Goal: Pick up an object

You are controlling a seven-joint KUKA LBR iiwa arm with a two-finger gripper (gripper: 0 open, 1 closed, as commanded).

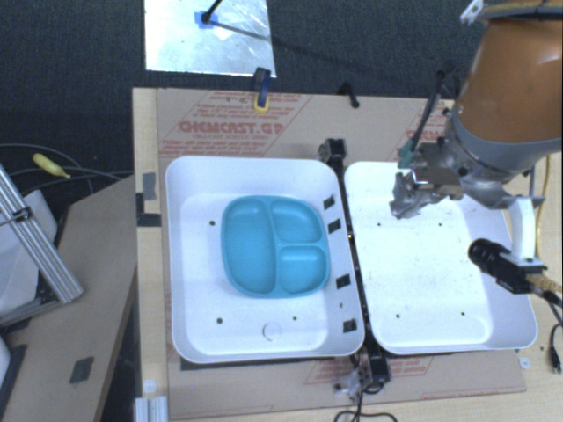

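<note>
Legible text, 1 item: red print "CHEMCAST GP" (230,128) on brown masking sheet (290,117) under the bins, w/ smaller red lines above & below it too blurred to read. Location: well to the left of the gripper (406,202) and farther back on the bench, just behind the back rim of the left bin (189,236). More faint red print on same sheet at front edge, below gripper toward the camera, not readable. Nothing else readable.

A robotics lab: 2 white bins (352,236) on a cardboard-covered bench (229,121), aluminium framing (31,244), loose cables (79,176)
</note>
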